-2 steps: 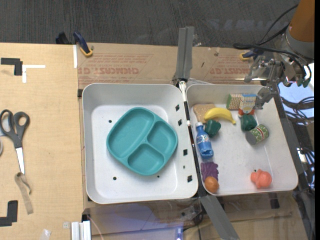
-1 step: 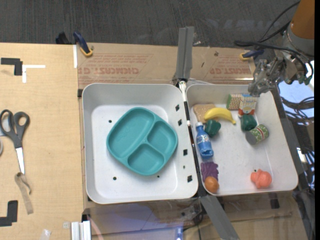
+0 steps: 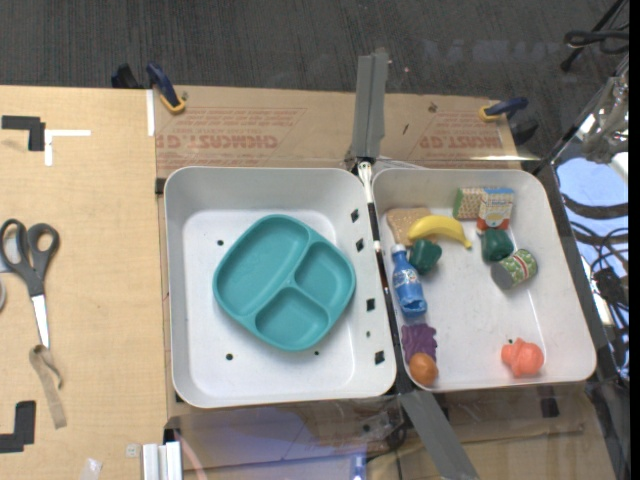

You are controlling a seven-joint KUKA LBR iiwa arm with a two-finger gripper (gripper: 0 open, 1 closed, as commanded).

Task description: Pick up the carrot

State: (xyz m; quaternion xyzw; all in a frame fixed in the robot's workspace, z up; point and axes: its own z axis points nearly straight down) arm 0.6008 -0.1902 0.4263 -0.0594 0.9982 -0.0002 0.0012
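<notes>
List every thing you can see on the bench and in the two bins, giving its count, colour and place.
Bins: 2, white, side by side
Plate: 1, teal, three sections, left bin
Banana: 1, yellow, right bin, top
Bottle: 1, blue, right bin, left wall
Grapes: 1, purple, below bottle
Carrot: 1, orange-pink, right bin, lower right
Orange ball: 1, right bin, bottom left
Can: 1, green, right side
Scissors: 1, black handles, bench at left
</notes>
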